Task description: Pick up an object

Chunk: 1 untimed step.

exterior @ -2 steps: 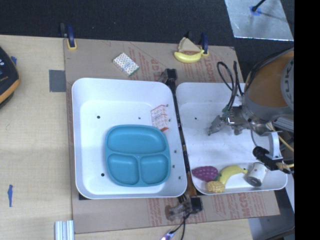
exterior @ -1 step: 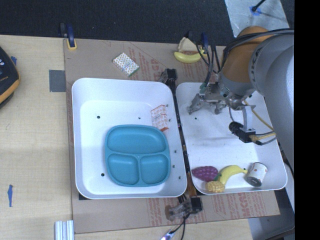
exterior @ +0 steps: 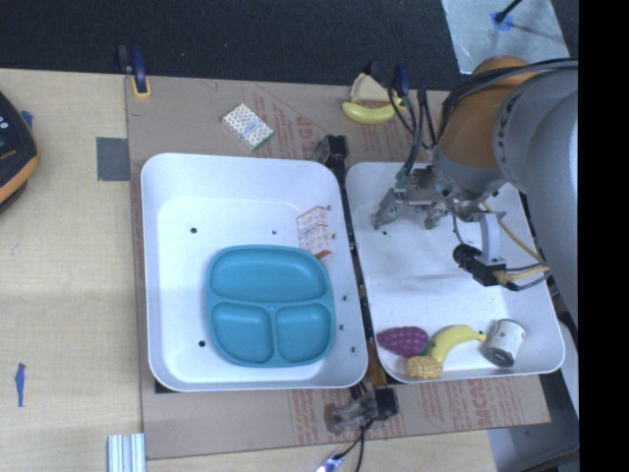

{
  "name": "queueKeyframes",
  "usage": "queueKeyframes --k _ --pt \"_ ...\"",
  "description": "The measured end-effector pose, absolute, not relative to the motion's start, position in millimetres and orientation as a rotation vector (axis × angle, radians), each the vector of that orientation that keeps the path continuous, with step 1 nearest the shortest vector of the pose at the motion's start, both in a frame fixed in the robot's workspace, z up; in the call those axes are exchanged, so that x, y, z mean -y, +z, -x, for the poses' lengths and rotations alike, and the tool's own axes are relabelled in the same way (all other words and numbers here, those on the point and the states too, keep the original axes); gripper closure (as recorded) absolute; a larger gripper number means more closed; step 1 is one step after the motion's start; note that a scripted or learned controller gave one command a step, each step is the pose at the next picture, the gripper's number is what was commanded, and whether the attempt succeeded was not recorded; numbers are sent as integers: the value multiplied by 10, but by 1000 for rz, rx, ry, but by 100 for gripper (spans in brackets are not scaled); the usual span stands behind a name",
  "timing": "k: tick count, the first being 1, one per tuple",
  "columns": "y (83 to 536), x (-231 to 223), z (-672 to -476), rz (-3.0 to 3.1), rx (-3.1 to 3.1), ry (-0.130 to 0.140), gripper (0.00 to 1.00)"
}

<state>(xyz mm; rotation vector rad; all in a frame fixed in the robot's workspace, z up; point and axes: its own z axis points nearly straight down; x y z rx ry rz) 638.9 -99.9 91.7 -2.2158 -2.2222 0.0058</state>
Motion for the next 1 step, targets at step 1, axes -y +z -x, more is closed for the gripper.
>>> queueKeyframes --k 1 --pt "1933 728 -6174 2216 2227 0 0"
